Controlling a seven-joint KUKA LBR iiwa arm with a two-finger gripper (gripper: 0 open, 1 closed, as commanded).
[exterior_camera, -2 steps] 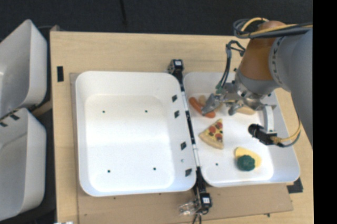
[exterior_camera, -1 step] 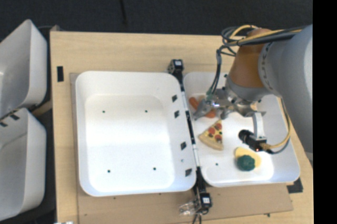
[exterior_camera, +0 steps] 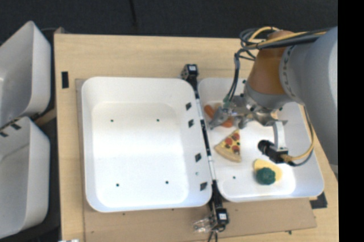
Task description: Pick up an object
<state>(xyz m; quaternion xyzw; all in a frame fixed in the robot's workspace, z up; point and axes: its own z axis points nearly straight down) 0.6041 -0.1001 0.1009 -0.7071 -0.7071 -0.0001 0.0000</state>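
Where the right bin (exterior_camera: 307, 178) comes nearest the camera, a green and yellow toy (exterior_camera: 265, 172) lies by its front edge. Just behind and left of that toy, still in the right bin, rests a pizza-slice toy (exterior_camera: 230, 146). Farther back, the claw (exterior_camera: 223, 116) sits low in the right bin at an orange-red object (exterior_camera: 214, 111) near the divider; whether it is apart or together cannot be told. The left bin (exterior_camera: 136, 144) adjoins on the wooden surface (exterior_camera: 142, 56).
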